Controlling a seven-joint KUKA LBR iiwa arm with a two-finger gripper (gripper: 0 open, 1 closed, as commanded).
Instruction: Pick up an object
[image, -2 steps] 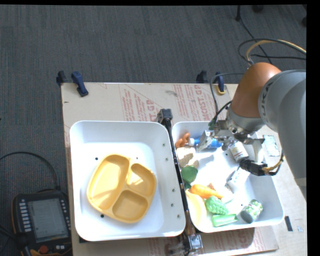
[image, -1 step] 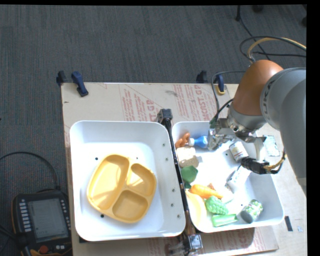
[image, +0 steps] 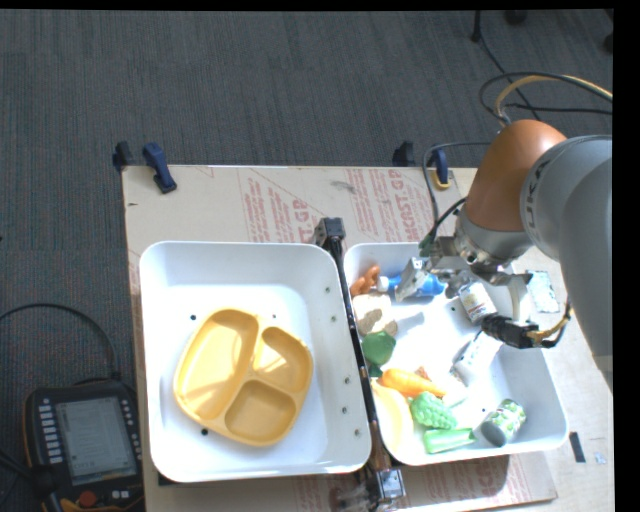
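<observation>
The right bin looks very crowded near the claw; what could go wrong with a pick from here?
1. Items in the right bin lie packed together, so the claw might nudge neighbours or catch two.
2. The blue item lies near the bin's wall, so a finger may hit the rim.

the desk (image: 260, 205) is a brown board printed with red letters, set on dark carpet (image: 250, 80). directly on it sit two shallow white bins side by side: the right bin (image: 548, 400) lies beneath the claw (image: 440, 272), the left bin (image: 160, 300) well off to its left. blue clamps (image: 158, 166) grip the desk's far edge.
</observation>
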